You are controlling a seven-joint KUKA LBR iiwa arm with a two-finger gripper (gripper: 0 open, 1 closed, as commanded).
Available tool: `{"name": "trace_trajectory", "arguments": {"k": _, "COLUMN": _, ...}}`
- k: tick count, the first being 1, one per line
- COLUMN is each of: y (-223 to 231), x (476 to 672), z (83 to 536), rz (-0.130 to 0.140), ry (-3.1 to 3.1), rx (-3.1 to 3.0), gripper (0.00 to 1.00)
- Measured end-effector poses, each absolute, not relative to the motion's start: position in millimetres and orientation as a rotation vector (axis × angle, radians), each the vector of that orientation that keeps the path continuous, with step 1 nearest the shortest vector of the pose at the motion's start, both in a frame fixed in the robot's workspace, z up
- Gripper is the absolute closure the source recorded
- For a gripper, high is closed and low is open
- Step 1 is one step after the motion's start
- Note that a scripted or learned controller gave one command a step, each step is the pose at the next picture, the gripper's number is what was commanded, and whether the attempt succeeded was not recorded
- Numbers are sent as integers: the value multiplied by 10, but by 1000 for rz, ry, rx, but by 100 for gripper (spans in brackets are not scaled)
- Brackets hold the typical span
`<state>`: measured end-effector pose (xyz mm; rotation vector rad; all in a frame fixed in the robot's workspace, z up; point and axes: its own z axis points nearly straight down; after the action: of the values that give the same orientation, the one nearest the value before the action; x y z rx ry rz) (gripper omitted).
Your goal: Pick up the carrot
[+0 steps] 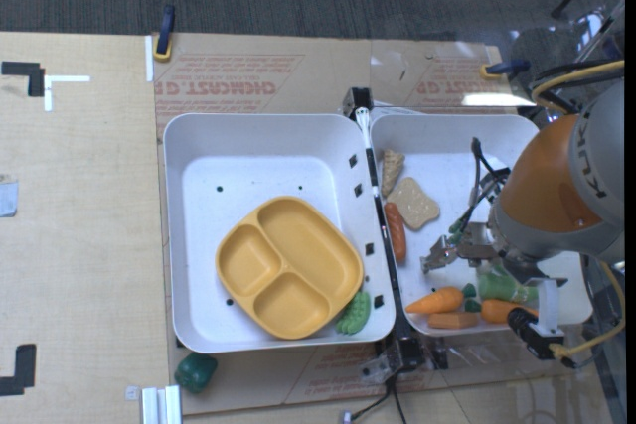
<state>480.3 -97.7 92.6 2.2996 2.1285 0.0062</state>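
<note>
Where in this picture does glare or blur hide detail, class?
In the camera view, bright glare washes out the clear sheet behind the right bin; the arm's orange band looks soft and out of focus, being near the lens; the yellow tray and the carrot are evenly lit, with soft shadows.

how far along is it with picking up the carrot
Done: the arm is over the right bin. In hand: the gripper hangs just above the carrot, with nothing seen between its fingers. Left: the carrot lies on the bin floor by the front wall, so the grasp and lift remain.
</note>
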Motion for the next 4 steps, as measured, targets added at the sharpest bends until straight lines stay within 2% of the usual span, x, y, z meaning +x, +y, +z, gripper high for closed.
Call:
{"name": "trace_trajectory", "arguments": {"k": 1, "y": -1130, "x": 4831, "z": 943, "rz": 16, "ry": 1845, "rx": 2526, "gripper": 0}}
{"name": "trace_trajectory", "arguments": {"k": 2, "y": -957, "x": 4842, "z": 943, "rz": 18, "ry": 1829, "rx": 2535, "gripper": 0}}
{"name": "trace_trajectory", "arguments": {"k": 4, "y": -926, "x": 4893, "z": 982, "rz": 43, "ry": 1480, "rx": 2737, "gripper": 0}}
